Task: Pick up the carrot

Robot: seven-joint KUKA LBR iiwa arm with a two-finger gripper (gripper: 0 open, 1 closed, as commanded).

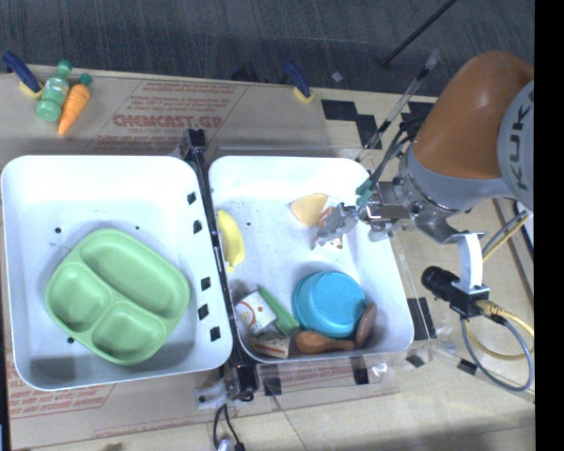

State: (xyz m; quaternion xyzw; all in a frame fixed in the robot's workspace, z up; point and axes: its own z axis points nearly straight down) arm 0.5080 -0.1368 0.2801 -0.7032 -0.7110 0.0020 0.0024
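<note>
The carrot [72, 106], a small orange toy with a green top, lies on the cardboard bench beyond the left bin's far left corner, outside both bins. My gripper [330, 228] hangs low over the upper middle of the right bin [263, 181], just below a pale yellow wedge [309, 208]. It is far to the right of the carrot, and nothing shows in it.
A green toy bottle [51, 99] lies against the carrot's left side. A green divided plate [117, 294] sits in the left bin [38, 181]. The right bin holds a yellow banana [229, 238], a blue bowl [329, 303], brown food pieces [324, 343] and a small can [255, 313].
</note>
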